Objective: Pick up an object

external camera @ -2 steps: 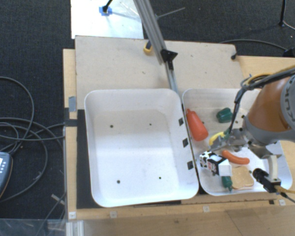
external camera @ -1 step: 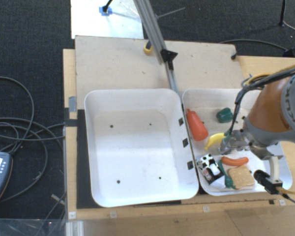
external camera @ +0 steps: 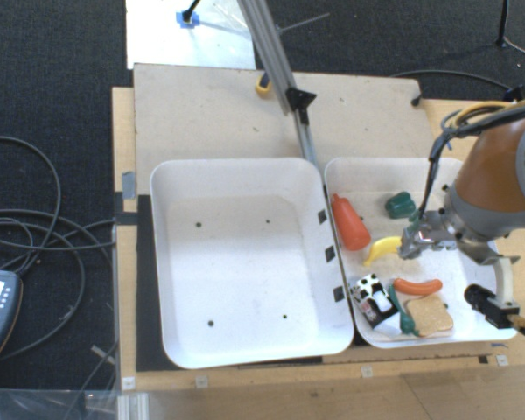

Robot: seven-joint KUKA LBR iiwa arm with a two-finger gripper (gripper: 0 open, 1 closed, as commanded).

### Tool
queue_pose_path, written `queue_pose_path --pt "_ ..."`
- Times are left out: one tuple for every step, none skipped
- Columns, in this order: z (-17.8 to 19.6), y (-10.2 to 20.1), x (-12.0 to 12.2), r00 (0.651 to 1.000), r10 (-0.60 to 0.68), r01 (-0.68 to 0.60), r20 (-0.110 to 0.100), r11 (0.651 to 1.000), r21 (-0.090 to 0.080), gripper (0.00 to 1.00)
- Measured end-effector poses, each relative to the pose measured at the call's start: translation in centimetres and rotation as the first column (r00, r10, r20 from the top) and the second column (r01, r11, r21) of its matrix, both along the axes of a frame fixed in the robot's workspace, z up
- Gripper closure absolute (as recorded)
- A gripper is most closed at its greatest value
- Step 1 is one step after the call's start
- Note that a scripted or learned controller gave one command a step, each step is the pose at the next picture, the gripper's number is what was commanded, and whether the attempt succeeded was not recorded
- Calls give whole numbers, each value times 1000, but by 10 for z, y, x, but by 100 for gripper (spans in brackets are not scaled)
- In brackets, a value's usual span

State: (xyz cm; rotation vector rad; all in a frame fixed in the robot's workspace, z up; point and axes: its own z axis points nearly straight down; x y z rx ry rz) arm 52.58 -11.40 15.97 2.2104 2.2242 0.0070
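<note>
The bread slice lies frontmost, half-hiding a green item; whether the hand is spread, I cannot tell.

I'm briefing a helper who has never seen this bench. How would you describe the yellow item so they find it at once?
Look in the right-hand white bin, about halfway down it. Just beside the gripper lies a small curved banana, below the orange carrot. It is the yellow thing there; its neighbours are orange, green, red and tan.

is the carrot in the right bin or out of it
In. The carrot lies inside the right bin, against its left wall.
</note>
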Motion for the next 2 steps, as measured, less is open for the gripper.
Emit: queue_pose_path --pt "45 0 2 1000 0 0 -1 1000 0 100" --pt "43 51 30 1000 5 -5 -4 1000 3 100"
